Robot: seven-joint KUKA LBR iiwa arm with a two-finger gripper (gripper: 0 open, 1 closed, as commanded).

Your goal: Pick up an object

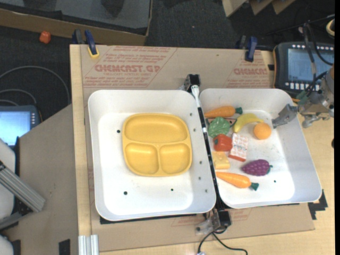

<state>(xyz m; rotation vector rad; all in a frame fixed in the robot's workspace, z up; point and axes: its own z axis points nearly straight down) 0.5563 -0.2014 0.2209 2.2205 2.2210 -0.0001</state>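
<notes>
Red print runs across the brown board (159, 68) that lies under the two white bins. In the upper left of the board, the largest line reads "CHEMCAST GP", with smaller red lines above and below it that are too fine to read. The same red print repeats in the upper right of the board (249, 70), partly cut off by the right bin's rim. A small white and red packet (239, 146) in the right bin carries red markings, too small to make out. The screen (300, 68) at the upper right of the frame shows nothing readable.
</notes>
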